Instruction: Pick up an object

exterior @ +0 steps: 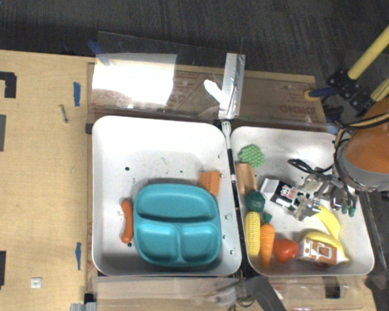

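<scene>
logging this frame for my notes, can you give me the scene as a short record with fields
left bin: teal divided tray, orange block at its top right, sausage on its left
right bin: corn cob, carrot, tomato, banana, green disc, small carton
hand: low in right bin, just above the banana
held: nothing visibly held
</scene>
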Tool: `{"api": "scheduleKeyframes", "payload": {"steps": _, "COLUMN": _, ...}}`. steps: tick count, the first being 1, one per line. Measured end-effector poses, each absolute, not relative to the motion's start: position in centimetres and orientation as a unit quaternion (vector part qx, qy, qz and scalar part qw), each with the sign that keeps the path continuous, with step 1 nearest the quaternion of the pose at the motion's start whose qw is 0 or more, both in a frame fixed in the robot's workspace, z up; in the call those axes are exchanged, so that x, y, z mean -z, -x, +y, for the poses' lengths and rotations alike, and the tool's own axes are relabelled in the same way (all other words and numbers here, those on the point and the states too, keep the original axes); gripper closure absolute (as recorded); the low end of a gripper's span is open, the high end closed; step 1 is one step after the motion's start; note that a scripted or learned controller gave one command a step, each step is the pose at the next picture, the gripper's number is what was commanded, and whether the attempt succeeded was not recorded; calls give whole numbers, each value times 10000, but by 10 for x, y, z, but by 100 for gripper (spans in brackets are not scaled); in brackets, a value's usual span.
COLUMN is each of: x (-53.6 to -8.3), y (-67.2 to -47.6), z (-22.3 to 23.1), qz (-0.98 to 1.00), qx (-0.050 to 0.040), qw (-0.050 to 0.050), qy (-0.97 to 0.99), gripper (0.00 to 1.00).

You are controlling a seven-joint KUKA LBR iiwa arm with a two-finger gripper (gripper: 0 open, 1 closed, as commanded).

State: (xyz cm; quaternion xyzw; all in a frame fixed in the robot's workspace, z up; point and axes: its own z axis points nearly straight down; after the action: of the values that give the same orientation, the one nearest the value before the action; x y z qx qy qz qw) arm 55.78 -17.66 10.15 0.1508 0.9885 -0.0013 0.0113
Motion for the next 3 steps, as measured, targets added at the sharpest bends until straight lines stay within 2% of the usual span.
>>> {"api": "scheduleKeyframes", "payload": {"steps": 1, "x": -207, "y": -597, "z": -180, "qz": 9908, "qx": 5, "qw": 73, "qy": -1353, "gripper": 100}}
{"api": "scheduleKeyframes", "payload": {"steps": 2, "x": -277, "y": -609, "z": -198, "qz": 9964, "qx": 13, "qw": 72, "qy": -840, "gripper": 100}}
{"api": "scheduleKeyframes", "payload": {"steps": 3, "x": -312, "y": -651, "z": -222, "qz": 9999, "qx": 14, "qw": 63, "qy": 154, "gripper": 100}}
